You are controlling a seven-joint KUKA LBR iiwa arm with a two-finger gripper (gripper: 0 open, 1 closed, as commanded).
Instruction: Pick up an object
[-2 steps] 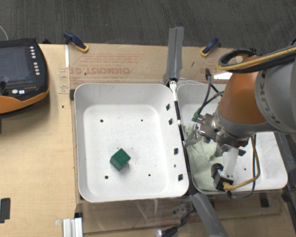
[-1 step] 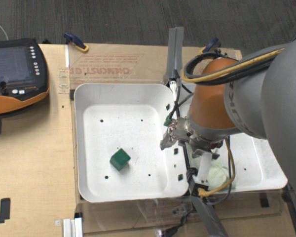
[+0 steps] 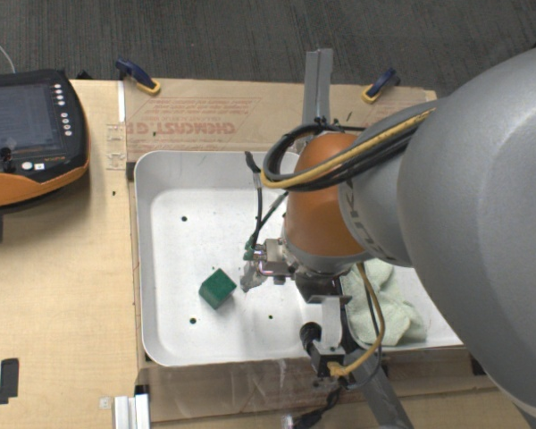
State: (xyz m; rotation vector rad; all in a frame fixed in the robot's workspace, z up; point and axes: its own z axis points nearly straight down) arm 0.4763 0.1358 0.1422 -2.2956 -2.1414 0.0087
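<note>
1. One green block (image 3: 217,289) lies in the left white bin (image 3: 174,231), tilted onto an edge, toward the bin's near side and left of its middle. It is the only loose solid thing in that bin.
2. One pale greenish cloth (image 3: 389,311) lies bunched to the right of the green block, beyond the arm, in what looks like the second bin; most of that bin is hidden.
3. One arm (image 3: 447,204) reaches in from the right. Its orange band (image 3: 317,199) sits above and to the right of the green block, wrapped by yellow and black cables.
4. The jaws (image 3: 255,273) hang just to the right of the green block, close to it; whether they touch it I cannot tell. The wrist covers them, so how far they stand apart cannot be told, and nothing shows between them.
5. The arm's bulk blocks the view of the bin floor to the right of the green block.
6. Two clamps, one orange-handled (image 3: 138,76) and one at (image 3: 380,83), pin a cardboard sheet (image 3: 205,119) to the table (image 3: 54,302) beyond the green block.
7. One teach pendant (image 3: 27,132) with a dark screen rests far left of the green block.
8. Dark carpet (image 3: 205,16) lies beyond the table.
</note>
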